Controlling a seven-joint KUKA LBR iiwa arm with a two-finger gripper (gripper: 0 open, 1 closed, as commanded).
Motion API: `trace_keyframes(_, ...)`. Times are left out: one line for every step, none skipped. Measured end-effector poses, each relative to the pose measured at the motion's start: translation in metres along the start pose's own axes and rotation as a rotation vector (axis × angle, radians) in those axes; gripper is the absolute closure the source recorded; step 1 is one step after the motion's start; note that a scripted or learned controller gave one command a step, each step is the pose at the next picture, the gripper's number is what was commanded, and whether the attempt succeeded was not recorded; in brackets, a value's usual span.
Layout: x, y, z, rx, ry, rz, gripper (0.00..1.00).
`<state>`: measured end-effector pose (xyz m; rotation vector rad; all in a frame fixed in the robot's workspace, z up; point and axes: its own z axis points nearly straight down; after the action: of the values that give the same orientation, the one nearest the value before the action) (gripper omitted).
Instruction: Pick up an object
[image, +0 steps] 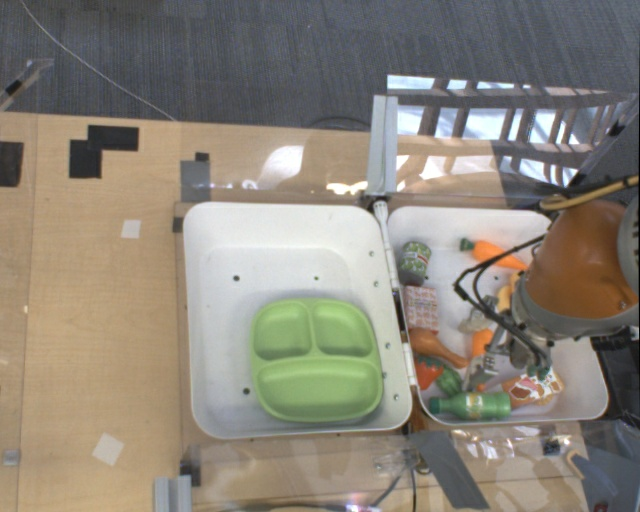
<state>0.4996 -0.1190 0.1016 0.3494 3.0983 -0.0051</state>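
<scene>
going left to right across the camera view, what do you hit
left bin → green plate → divider between the bins → small can → carrot → gripper → arm

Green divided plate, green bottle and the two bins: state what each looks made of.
Green divided plate: apparently moulded plastic, matte, with an even lime colour and soft rounded ridges.
Green bottle: probably plastic, glossy, with a light streak along its side; too small to be sure.
Left bin and right bin: seemingly thin formed plastic, smooth white, with rounded corners and soft glare.
</scene>
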Motion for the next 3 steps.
trace_keyframes(-0.015,0.028,0.011,-0.001,0.006,0.049,0.0)
trace_keyframes(-0.02,0.03,-0.003,-0.003,-0.013,0.042,1.0)
trace_keyframes(-0.001,0.027,0.009,0.003,-0.006,-0.227,1.0)
